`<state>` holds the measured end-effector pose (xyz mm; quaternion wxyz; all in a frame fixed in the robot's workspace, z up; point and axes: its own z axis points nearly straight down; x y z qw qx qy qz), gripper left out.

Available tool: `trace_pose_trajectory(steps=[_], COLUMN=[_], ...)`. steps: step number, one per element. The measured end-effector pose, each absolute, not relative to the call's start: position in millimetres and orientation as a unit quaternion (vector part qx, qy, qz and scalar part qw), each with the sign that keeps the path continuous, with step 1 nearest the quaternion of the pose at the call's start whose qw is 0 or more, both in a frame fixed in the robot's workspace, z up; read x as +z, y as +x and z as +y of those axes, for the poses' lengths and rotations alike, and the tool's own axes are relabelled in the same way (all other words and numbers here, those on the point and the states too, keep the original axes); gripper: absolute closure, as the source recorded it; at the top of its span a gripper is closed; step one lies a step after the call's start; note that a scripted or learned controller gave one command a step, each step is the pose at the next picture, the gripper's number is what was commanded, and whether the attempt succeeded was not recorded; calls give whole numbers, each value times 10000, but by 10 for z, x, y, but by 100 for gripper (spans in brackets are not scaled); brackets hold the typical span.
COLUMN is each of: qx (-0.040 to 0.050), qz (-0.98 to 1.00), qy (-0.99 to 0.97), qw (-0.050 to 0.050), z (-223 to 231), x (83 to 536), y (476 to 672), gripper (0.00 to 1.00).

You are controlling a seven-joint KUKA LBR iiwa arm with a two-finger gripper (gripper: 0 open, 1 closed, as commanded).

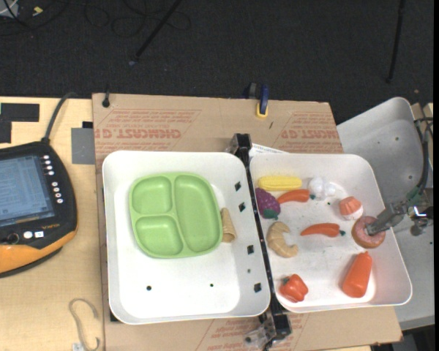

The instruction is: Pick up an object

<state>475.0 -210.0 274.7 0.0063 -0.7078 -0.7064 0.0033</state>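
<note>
The approach step is judged in hand: the gripper (380,225), its state not to be told, is seen at the pink ring (367,234) in the right bin (395,287), where a firm closing is called for next.

One camera looks down on me at a slant from above the tabletop (73,115), far enough back to take in both white bins (117,196) side by side.
</note>
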Motion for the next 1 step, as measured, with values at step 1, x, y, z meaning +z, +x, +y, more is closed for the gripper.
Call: trace_pose_trajectory(steps=[1], qx=[6], qz=[-7072], qy=[-7070], qw=[17], z=[-2102], x=[2802], y=[4767], gripper=[0])
